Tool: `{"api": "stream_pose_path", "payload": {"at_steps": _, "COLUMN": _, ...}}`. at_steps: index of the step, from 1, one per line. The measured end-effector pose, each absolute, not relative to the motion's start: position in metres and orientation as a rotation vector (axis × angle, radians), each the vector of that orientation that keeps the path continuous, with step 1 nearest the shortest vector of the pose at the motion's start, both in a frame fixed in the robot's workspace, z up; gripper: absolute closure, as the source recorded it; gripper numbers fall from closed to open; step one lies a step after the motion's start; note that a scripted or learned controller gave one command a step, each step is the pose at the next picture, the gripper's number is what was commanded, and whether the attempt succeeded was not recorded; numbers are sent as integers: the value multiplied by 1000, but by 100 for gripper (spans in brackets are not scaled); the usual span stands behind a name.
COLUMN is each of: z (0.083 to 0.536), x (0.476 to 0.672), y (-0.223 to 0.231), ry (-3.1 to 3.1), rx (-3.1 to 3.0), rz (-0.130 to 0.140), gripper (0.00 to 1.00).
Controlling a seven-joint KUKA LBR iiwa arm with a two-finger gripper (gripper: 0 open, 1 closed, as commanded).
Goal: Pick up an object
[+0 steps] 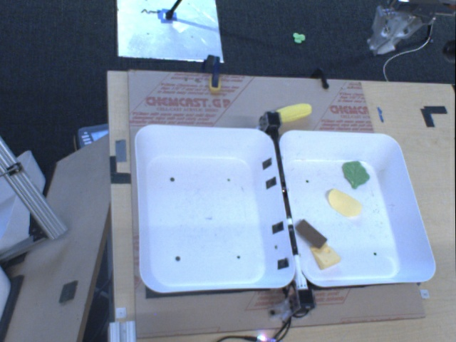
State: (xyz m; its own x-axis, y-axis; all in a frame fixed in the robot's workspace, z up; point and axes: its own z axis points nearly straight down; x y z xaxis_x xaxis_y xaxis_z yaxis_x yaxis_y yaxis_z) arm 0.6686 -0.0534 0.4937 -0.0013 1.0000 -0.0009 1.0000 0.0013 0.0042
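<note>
Nearest the camera, in the right bin [410, 262], a yellow block [326, 256] lies touching a brown block [311, 232] close to the divider [283, 205] shared with the left bin [153, 262]. Beyond them lie a yellow oval [344, 203] and a green piece [355, 174], each apart from its neighbours. These two stand clear on all sides, so they are judged the easier picks. A yellow-handled tool [288, 114] rests on the bench [185, 98] just behind the bins. The gripper [390, 34] hangs past the bench, well apart from all items. Whether it is spread or closed cannot be told.
</note>
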Motion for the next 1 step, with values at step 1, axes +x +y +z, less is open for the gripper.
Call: {"api": "stream_pose_path", "payload": {"at_steps": 1, "z": 496, "x": 575, "y": -74, "ry": 2220, "rx": 2224, "rz": 1, "gripper": 100}}
